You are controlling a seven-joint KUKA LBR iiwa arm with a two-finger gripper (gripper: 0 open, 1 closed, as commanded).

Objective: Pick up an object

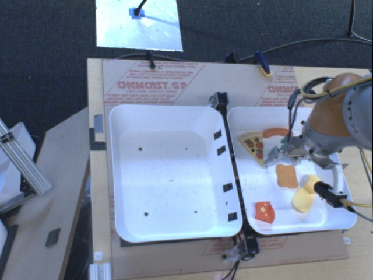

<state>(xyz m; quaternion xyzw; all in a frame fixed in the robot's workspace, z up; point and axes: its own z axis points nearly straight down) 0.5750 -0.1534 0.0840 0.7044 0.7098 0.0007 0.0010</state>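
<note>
The right bin (245, 116) holds several toy foods. A pizza slice (252, 143) lies near its left wall, with an orange-red sausage (275, 132) just behind it. An orange toast-like piece (286, 176) sits mid-bin, a yellow piece (302, 199) lies to its right and nearer the front, and a red piece (264, 212) rests by the front wall. My gripper (273, 156) is low in this bin, between the pizza slice and the orange piece, right beside both. No object is visibly lifted.
The left bin (169, 174) adjoins the right one along a shared wall with black clips (227, 156). The grey arm with its orange band (335, 118) reaches in over the right bin's far right side. Cables run across the board behind the bins.
</note>
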